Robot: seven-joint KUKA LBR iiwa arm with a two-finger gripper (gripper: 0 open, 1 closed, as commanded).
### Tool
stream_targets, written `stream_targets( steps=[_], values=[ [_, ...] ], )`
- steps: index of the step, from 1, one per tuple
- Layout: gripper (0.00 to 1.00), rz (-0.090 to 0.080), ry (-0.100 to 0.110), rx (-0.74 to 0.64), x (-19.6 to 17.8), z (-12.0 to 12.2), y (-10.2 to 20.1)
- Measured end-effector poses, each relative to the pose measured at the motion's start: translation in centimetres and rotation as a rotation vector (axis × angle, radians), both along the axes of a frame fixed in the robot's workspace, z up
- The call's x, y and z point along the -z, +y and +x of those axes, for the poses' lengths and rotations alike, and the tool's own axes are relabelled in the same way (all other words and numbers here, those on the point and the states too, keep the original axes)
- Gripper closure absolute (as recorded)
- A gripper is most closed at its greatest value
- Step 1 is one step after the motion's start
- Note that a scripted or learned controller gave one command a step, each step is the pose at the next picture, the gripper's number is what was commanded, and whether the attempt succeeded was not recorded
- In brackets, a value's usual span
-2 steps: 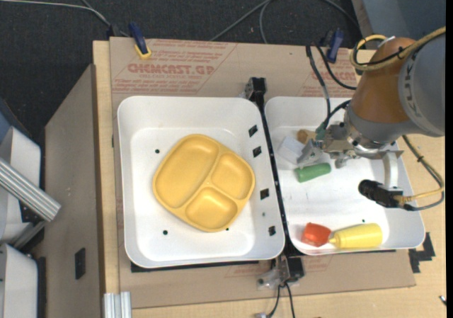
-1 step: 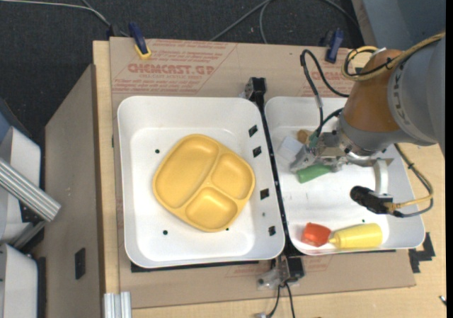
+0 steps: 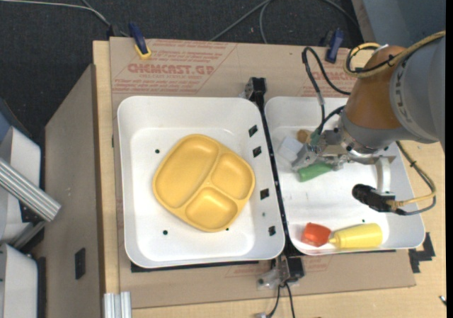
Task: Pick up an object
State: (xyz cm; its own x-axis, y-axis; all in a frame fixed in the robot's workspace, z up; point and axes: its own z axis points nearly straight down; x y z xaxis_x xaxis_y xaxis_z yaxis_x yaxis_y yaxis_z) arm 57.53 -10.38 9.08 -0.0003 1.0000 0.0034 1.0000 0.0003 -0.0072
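While our two-finger gripper (image 3: 309, 159) hangs low over the small green block (image 3: 311, 172) near the right bin's (image 3: 403, 239) left wall, grasp unconfirmed, we judge closing and lifting come next.

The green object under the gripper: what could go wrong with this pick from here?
1. The gripper is low over the green object, which lies flat, partly under it; the fingers may slide off or push it along the right bin.
2. A black cable hangs beside the wrist and could snag.
3. The yellow bottle with its red cap lies near the bin's front rim, so a wide sweep might knock it.
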Motion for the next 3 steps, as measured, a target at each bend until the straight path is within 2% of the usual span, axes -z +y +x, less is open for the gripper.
stream_targets(
  steps=[2, 3],
  values=[
    [1.0, -0.003, -0.006, -0.001, -8.0, -0.5, 0.2],
    [1.0, -0.004, -0.009, -0.002, -14.2, -0.2, 0.3]
  ],
)
